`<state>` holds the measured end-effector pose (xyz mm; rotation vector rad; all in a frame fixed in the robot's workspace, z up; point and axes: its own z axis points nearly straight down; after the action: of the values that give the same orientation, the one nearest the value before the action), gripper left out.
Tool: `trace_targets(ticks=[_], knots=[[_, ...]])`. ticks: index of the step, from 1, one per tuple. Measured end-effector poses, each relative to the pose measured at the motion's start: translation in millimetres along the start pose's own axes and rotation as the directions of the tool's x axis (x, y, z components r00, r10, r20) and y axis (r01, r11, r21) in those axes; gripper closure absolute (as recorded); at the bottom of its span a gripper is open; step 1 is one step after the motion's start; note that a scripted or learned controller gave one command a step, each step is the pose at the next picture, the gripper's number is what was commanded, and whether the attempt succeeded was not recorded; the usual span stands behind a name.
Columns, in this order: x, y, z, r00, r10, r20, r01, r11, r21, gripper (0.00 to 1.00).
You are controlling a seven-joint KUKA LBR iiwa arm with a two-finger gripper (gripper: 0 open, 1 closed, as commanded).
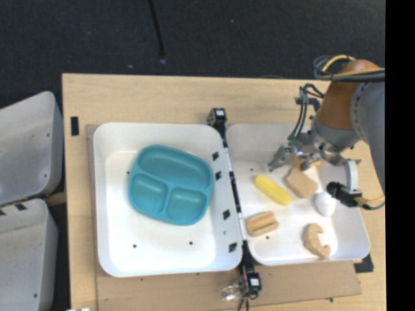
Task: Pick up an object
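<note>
Wooden worktop (pixel 78 96), two bins: my gripper (pixel 295 157) hangs spread over the right bin (pixel 259 135), pinching nothing, just above the tan block (pixel 302 183) beside the yellow corn (pixel 272 190), so I judge the pick not yet made.

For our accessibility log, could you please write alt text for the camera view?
The gripper hangs over the right bin, above a tan block, corn cob, white egg, hot dog bun and croissant. The left bin holds a teal divided plate.
</note>
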<state>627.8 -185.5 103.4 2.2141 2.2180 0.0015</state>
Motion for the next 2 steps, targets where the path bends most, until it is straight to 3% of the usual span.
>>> trace_targets(ticks=[1, 2], knots=[[-1.8, 2.1, -14.1, 1.000, -0.001, 0.003, 0.001, 1.000, -0.008, 1.00], [-6.7, 5.0, -79.1, 1.000, 0.000, -0.002, 0.000, 1.000, -0.001, 1.00]])
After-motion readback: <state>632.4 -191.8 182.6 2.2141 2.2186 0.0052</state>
